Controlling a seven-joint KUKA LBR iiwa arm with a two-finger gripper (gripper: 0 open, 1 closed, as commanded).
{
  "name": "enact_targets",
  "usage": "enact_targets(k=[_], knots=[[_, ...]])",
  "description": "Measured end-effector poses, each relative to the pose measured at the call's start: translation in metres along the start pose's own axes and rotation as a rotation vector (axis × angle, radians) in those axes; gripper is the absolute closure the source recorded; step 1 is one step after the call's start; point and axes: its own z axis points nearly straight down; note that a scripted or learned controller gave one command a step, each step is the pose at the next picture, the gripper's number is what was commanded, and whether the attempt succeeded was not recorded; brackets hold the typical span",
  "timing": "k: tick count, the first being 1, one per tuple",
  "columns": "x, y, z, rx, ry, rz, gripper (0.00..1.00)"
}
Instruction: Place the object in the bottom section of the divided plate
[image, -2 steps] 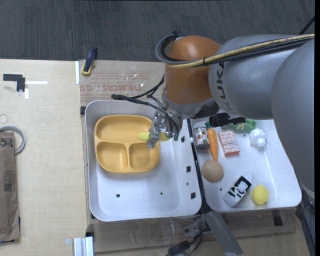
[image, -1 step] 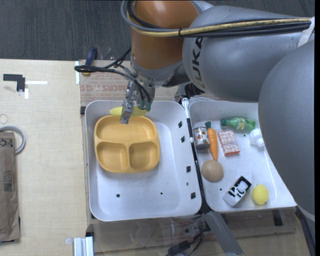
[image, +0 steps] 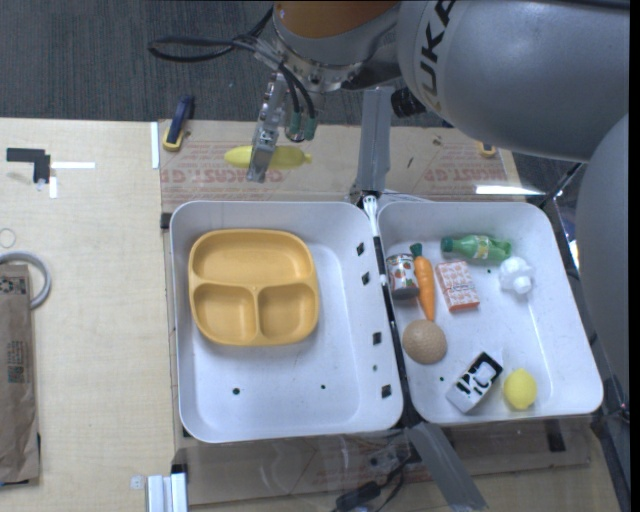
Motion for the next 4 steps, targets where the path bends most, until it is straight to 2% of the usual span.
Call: enact_targets(k=[2,3,4], knots=[[-0.003,0.000,-0.018,-0.003,-0.005,0.002,1.00],[0.009,-0.002,0.046,0.002,0.004,-0.234,1.00],[-0.006,0.002,0.050,-0.001,0.000,-0.356,1.00]])
